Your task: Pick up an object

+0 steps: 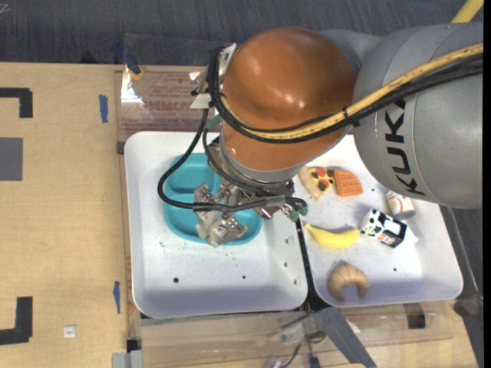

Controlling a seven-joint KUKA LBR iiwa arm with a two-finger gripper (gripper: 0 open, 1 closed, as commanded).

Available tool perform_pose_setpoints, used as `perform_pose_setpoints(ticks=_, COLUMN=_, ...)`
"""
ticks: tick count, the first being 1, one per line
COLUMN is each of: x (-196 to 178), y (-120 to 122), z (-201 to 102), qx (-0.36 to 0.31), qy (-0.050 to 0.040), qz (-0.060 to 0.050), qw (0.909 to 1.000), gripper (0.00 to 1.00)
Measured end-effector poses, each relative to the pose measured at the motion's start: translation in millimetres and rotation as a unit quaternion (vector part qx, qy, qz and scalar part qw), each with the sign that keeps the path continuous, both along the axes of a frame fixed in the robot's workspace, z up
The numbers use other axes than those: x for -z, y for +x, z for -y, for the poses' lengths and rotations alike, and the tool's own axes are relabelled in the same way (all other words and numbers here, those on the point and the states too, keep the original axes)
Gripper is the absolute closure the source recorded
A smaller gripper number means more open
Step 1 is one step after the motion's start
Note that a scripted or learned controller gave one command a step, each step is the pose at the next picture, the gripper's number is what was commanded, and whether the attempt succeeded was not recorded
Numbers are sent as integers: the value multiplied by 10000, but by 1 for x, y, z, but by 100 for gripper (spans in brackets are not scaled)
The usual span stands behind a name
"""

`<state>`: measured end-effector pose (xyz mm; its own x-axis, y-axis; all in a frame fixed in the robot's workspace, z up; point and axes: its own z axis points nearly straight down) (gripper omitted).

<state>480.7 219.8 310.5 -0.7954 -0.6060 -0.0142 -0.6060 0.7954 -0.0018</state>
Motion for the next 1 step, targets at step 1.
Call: perform_pose_setpoints(ticks=1, x=66, y=8, z=30, qx=-1783, qy=-38, qz=-49, qw=9840, gripper=100)
